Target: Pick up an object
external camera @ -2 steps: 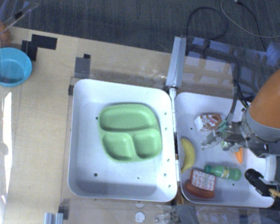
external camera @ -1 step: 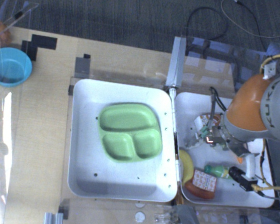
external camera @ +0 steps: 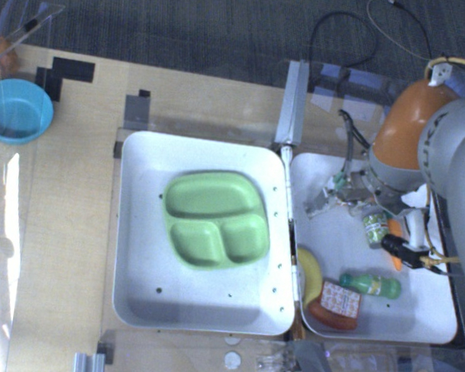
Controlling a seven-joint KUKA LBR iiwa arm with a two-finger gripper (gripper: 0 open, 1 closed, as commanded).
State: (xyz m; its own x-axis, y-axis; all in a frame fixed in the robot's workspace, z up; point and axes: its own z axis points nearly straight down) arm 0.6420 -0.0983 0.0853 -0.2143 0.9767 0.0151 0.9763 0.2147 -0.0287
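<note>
- The grey arm with its orange band (external camera: 406, 126) leans in over the right-hand shallow white bin (external camera: 429, 324) on the pale wooden desk (external camera: 61, 228), poised above the clutter there.
- Left-hand white bin (external camera: 128, 294) carries a green three-compartment plastic tray (external camera: 216, 218), lying flat, well apart from the action.
- The pincer (external camera: 345, 190) hangs low at the right bin's back; how far it's open, I cannot tell, and nothing is visibly held.
- Candidates lie near: yellow banana (external camera: 309, 273) along the divider, green plastic bottle (external camera: 371, 284), small red patterned packet (external camera: 340, 300).
</note>
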